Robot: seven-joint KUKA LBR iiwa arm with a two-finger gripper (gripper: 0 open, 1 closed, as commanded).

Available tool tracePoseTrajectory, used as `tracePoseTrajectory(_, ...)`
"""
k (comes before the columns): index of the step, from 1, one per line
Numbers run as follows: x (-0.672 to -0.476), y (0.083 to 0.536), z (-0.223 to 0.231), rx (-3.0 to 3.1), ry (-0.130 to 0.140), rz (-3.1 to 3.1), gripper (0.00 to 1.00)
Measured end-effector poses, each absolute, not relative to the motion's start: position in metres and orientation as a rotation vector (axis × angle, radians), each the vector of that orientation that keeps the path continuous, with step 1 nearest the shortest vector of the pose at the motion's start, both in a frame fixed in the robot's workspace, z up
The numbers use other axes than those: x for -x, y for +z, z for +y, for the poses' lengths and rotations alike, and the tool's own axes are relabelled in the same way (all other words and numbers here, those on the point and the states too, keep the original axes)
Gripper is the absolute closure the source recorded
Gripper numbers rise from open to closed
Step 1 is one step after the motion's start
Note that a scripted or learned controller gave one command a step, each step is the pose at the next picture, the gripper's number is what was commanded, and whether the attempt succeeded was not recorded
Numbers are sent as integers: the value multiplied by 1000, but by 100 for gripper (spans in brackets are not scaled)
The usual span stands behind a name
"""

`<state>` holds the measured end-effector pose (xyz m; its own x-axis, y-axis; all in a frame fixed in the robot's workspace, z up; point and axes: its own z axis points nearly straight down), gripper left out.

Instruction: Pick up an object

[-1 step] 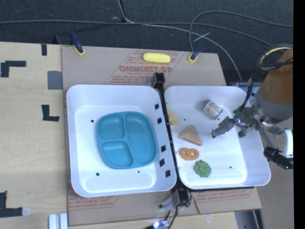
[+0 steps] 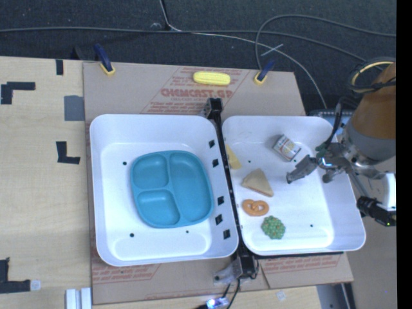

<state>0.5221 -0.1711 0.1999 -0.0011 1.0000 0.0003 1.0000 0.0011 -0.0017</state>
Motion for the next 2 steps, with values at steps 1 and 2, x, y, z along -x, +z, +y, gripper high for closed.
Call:
tracePoseTrajectory(1, -519, 155, -166, 2218, 5, -2220, 0)
tracePoseTrajectory(2, -512, 94, -162, 2217, 5, -2218, 0)
